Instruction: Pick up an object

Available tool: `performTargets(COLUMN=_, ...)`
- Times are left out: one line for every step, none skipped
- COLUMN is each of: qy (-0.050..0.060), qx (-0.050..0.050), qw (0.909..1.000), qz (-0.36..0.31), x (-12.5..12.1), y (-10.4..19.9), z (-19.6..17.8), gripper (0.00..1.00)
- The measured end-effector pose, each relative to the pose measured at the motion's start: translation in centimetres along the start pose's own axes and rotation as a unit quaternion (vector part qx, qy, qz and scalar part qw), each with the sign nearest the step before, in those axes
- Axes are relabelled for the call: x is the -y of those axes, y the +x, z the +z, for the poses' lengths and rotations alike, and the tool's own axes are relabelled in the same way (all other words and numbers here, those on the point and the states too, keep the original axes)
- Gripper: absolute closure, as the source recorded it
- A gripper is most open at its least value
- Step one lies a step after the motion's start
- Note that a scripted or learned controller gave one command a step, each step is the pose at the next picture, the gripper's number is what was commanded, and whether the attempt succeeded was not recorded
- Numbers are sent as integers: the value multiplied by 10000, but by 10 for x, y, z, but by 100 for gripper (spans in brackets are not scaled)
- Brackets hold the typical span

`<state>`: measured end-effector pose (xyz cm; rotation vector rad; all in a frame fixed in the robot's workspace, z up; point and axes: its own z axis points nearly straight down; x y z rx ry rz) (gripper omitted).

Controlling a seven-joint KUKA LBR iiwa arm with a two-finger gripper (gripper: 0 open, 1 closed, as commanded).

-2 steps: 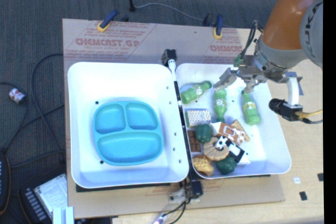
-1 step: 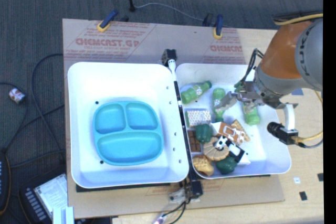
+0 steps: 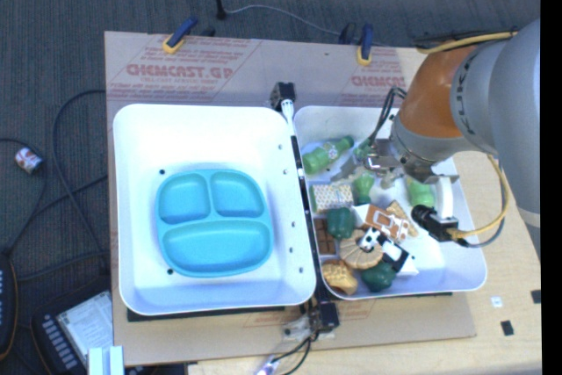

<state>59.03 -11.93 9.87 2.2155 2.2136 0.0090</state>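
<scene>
Grey and orange, the arm (image 3: 474, 101) looms closest to the lens, coming in from the right and bending down over the right bin (image 3: 470, 277). Its wrist hides the jaws; their tips sit somewhere near the middle of that bin, among the clutter, and I cannot tell how they stand.

Below and around the wrist lies a heap of small things. A green bottle (image 3: 323, 155) lies tilted toward the bin's upper left, well to the left of the wrist. A pale checked packet (image 3: 332, 195) sits just below it, and a dark green lump (image 3: 341, 223) lies below that. Near the bin's front edge are a tan, bread-like piece (image 3: 341, 278) and another dark green lump (image 3: 379, 277), both well below the wrist. An orange and white patterned box (image 3: 391, 222) lies just under the wrist.

Beside it, the left bin (image 3: 140, 277) holds a blue divided tray (image 3: 213, 219), flat at its centre. Both bins rest on a cardboard-covered surface (image 3: 211, 70), with two clamps at its far edge.
</scene>
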Motion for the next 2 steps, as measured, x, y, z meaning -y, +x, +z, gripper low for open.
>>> performTargets(qy=-7, qx=-23, qw=10000, qz=-6, x=-1, y=3, z=-10, gripper=100)
performTargets(qy=43, qx=-12, qw=10000, qz=-15, x=-19, y=58, z=-111, gripper=100)
